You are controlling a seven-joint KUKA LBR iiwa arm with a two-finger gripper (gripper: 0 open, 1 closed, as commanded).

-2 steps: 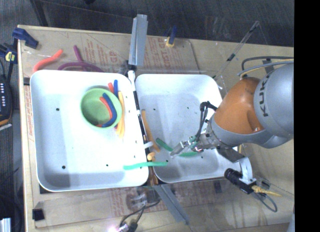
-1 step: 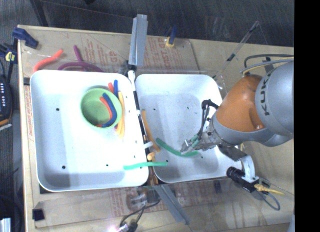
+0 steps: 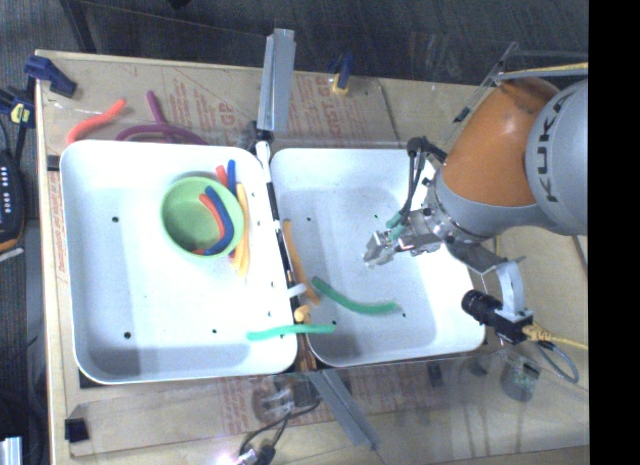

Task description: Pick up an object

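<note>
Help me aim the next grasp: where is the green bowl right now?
The green bowl sits in the left bin, in its upper middle part, with colored strips draped over its right rim, close to the divider between the two bins.

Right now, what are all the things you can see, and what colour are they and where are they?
white bins: 2, white, side by side on the bench; left bin, right bin.
green bowl: 1, green, in the left bin.
colourful strips: several, red, blue, yellow and orange, in and beside the green bowl.
dark green strip: 1, lying in the right bin.
teal strip: 1, lying across the front edges where the bins meet.
orange strip: 1, on the bench behind the left bin.
purple strips: purple, on the bench behind the left bin; count unclear.
blue clips: 2, on the bench's back edge.
arm: 1, grey with orange, over the right bin.
gripper: 1, metal, over the right bin.
</note>
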